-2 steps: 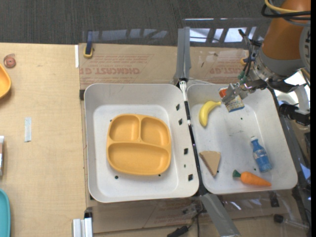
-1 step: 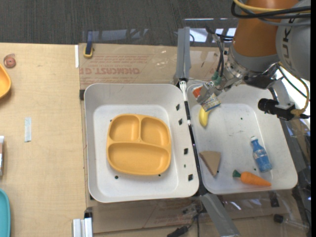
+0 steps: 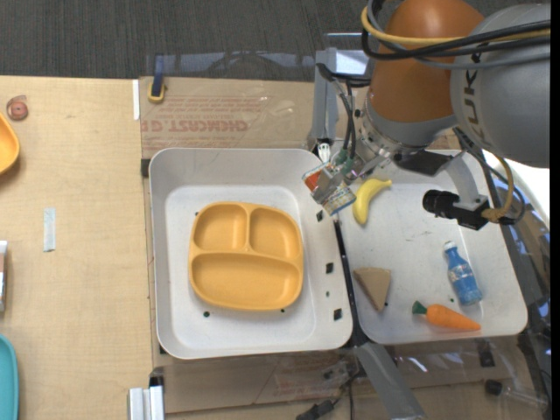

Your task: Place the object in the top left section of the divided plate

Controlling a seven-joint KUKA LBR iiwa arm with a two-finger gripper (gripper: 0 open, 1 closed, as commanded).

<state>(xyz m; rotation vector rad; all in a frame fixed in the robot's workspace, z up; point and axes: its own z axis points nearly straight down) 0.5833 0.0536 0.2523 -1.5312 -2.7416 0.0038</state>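
One banana (image 3: 369, 198) sits at the top left of the right bin (image 3: 499, 313), just beside the hand (image 3: 337, 180), whose finger state I cannot tell. Over in the left bin (image 3: 166, 261) lies the orange divided plate (image 3: 248, 256); a carrot (image 3: 446, 317), bottle (image 3: 460, 273) and brown wedge (image 3: 374, 285) share the banana's bin.

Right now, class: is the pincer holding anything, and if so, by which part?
It cannot be told. The pincer hangs right beside the banana, at the inner edge of the right bin, but no grip shows.
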